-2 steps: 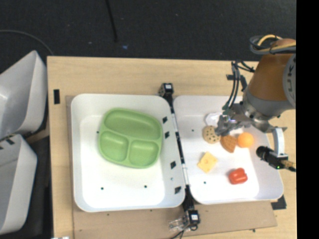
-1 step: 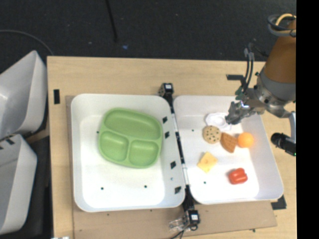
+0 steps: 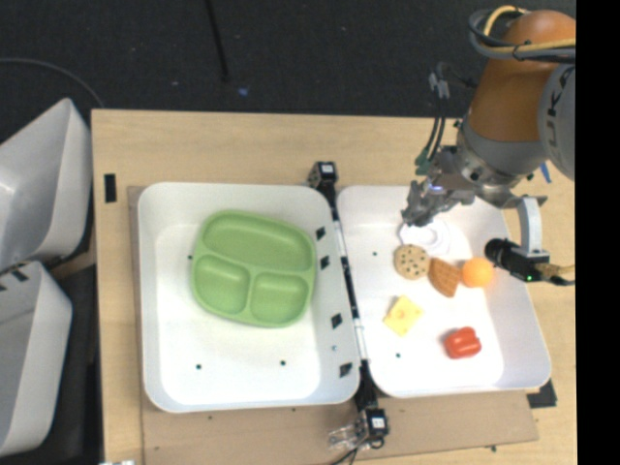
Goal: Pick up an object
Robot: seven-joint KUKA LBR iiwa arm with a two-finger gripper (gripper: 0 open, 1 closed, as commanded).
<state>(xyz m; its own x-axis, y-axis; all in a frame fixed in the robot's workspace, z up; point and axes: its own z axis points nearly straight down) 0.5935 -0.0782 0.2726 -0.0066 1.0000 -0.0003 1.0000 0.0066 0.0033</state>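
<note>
The right bin (image 3: 484, 376) holds a round cookie (image 3: 411, 261), a brown wedge (image 3: 445, 278), an orange ball (image 3: 477, 272), a yellow cheese piece (image 3: 404, 315) and a red pepper (image 3: 462, 342). My gripper (image 3: 423, 209) hangs over the upper part of this bin, just above the cookie. A small white thing (image 3: 427, 232) lies right under the gripper. The arm's wrist covers the fingertips from above.
The left bin (image 3: 174, 366) carries a green divided plate (image 3: 254, 267). Black clips (image 3: 323, 173) sit along the seam between the bins. White housings (image 3: 39, 182) stand at the far left off the bench.
</note>
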